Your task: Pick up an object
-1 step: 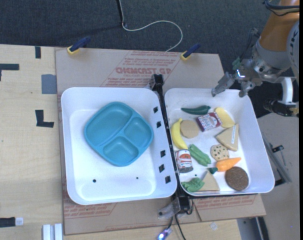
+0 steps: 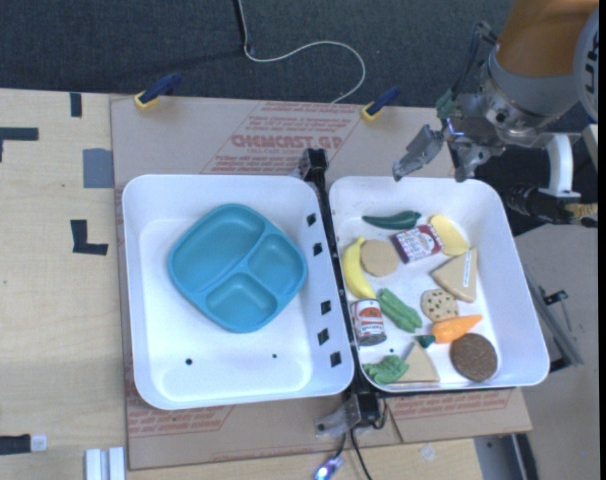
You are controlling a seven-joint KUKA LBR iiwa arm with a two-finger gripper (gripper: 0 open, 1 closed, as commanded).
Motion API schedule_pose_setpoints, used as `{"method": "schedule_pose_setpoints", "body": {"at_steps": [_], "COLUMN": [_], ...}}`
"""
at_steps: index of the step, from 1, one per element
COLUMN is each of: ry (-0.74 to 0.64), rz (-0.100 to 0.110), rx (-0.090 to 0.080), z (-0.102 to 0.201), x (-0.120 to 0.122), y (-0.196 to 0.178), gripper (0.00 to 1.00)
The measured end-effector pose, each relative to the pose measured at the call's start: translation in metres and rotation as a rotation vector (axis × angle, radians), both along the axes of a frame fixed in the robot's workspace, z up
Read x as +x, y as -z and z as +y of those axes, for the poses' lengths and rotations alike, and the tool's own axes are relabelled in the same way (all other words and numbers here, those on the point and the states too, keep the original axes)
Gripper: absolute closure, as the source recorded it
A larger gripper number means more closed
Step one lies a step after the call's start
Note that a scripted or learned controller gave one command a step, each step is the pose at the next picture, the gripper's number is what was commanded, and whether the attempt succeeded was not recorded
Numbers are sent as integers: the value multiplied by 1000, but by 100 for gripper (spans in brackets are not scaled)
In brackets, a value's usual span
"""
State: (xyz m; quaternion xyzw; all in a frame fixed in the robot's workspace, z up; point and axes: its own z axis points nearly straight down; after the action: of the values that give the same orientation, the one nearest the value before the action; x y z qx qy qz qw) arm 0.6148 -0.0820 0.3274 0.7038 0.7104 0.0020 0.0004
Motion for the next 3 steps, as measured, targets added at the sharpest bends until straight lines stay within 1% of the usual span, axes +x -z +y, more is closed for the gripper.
{"method": "schedule_pose_setpoints", "body": {"at_steps": [1,2,3], "ry": [-1,1,0], "rz": [2,10,4], "rx": [1,-1,0], "z": [73,142,206], "x": [-58,-101,-112], "y": [-38,-3,-24], "gripper": [0,0,0]}}
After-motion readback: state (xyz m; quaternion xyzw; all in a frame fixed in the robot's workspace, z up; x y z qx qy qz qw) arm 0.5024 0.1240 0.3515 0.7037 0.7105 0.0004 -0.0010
